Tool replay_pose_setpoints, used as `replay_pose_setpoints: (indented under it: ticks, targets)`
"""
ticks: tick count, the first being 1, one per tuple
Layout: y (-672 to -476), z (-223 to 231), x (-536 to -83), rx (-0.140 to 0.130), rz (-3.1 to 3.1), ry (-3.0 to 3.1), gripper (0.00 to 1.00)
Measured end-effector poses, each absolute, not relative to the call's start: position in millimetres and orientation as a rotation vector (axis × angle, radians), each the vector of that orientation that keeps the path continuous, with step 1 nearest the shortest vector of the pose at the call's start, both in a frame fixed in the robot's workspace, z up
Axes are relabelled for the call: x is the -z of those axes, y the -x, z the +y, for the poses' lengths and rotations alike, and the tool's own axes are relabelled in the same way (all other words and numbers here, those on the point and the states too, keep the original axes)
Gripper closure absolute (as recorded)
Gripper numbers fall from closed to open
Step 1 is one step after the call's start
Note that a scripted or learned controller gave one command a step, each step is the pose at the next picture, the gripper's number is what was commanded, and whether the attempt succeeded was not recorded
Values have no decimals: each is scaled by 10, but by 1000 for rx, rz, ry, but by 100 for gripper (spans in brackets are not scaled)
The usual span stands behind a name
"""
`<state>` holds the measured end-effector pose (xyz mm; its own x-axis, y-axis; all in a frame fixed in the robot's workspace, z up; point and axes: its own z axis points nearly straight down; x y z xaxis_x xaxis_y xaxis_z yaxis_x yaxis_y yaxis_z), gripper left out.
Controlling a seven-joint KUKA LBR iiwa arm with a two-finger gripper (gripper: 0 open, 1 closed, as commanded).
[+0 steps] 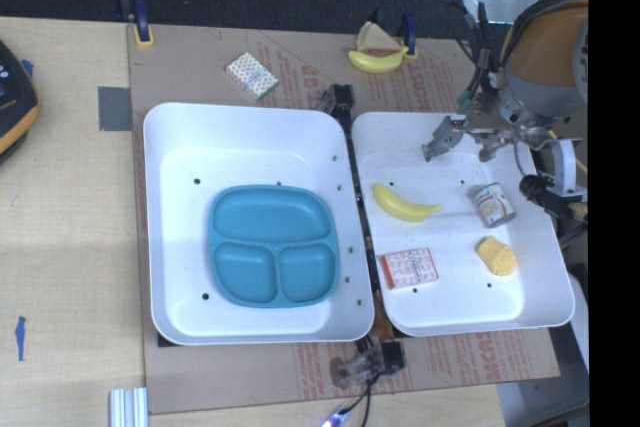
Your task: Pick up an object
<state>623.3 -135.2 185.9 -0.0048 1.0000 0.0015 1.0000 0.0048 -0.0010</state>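
Note:
The right bin [440,315] holds a yellow banana [404,204], a small grey can [492,205] lying on its side, a red-and-white packet [409,268] and a yellow sponge-like block [497,256]. My gripper [462,143] hangs over the bin's far part, up and to the right of the banana. Its two fingers stand apart, open, with nothing between them. The left bin [170,175] holds a blue divided plate [272,244].
Outside the bins, on the cardboard at the back, lie a second banana [376,60] with a wedge-shaped piece and a small patterned packet [251,74]. A black-and-yellow device [14,100] sits at the far left edge. Clamps stand between the bins.

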Motion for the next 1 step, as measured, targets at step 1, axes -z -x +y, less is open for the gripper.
replay_pose_setpoints:
  ticks: [1]
  targets:
    - [-6135,-927,-995,-7,-2225,2213,0]
